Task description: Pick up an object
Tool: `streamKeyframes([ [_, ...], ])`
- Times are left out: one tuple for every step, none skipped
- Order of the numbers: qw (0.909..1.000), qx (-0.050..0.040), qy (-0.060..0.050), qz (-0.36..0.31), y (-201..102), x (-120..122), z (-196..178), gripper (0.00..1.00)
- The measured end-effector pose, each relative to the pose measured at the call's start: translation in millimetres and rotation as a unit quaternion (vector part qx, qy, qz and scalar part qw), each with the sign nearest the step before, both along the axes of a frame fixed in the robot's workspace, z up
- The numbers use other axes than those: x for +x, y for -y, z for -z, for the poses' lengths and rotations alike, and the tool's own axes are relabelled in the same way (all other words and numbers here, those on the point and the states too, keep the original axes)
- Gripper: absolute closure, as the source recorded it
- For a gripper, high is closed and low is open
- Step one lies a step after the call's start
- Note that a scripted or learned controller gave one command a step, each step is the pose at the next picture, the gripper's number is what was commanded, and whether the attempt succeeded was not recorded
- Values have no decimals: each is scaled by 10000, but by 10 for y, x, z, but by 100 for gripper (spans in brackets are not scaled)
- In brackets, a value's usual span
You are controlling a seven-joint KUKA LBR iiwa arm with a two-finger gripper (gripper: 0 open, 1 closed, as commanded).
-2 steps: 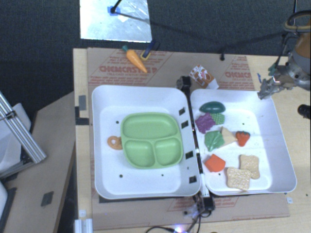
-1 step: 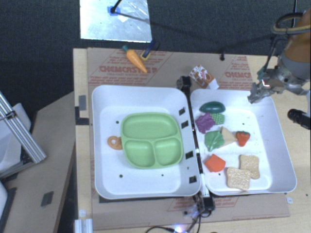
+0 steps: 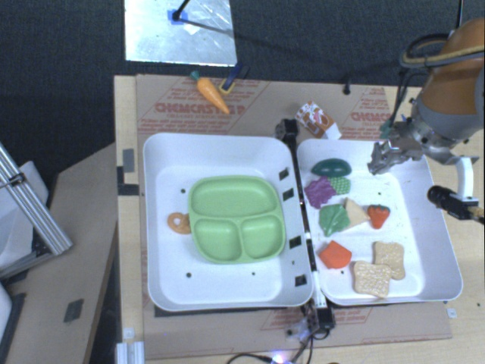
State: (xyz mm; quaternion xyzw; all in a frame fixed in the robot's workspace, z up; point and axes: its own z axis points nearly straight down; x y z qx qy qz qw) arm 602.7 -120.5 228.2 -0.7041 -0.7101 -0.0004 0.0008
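The dark green toy [image 3: 331,167] at the far end of the right bin [image 3: 439,241] looks light, hard and smooth, best pinched across its short sides by the end effector [image 3: 381,160], whose opening I cannot tell.

Upper centre: toy carrot [image 3: 211,94] lying on the cardboard sheet [image 3: 250,105] outside the bins. Above it, a silvery square plate [image 3: 179,21] on dark floor. Small wrapped packet [image 3: 316,120] just beyond the bins' far edges. Metal rails [image 3: 26,203] at left edge.

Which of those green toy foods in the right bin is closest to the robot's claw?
The dark green oval toy, at the pile's top; the gripper hovers just right of it.
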Motion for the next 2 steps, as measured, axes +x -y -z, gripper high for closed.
streamKeyframes([
  [10000, 3, 0, -3, -457, -215, -73, 100],
  [10000, 4, -4, -5, -975, -344, 59, 100],
])
